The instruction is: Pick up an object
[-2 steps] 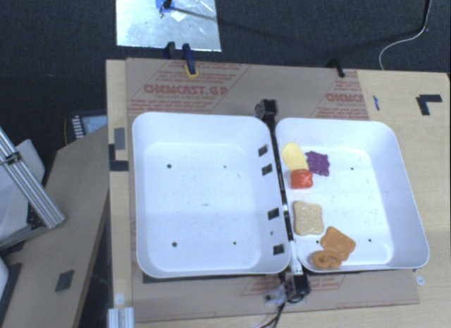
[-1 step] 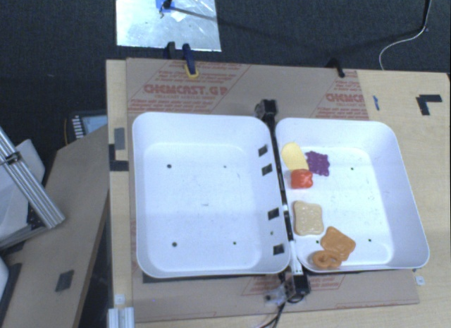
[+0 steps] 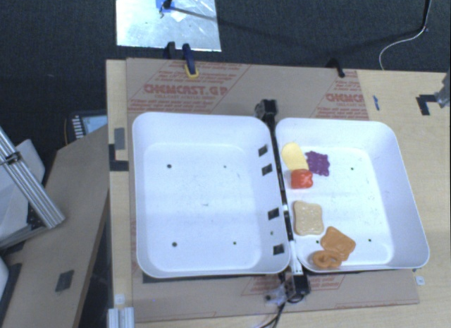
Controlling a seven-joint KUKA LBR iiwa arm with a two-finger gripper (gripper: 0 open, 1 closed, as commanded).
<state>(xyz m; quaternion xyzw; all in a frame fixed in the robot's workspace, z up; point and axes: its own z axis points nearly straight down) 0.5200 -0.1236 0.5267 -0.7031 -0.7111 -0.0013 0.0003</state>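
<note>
Six small objects cluster along the left wall of the right bin (image 3: 394,178), close to the seam where it meets the left bin (image 3: 204,199). A rounded yellow piece (image 3: 294,155) lies farthest back, just beside a knobbly purple piece (image 3: 318,163), with a red chunk (image 3: 301,178) touching the yellow one's near end. Nearer the camera lie a flat beige slab (image 3: 308,218) (toast-shaped), then an orange lump (image 3: 339,241) and a curled orange ring (image 3: 325,259) by the front wall. To their right the smooth white floor lies open up to the far rim.
</note>
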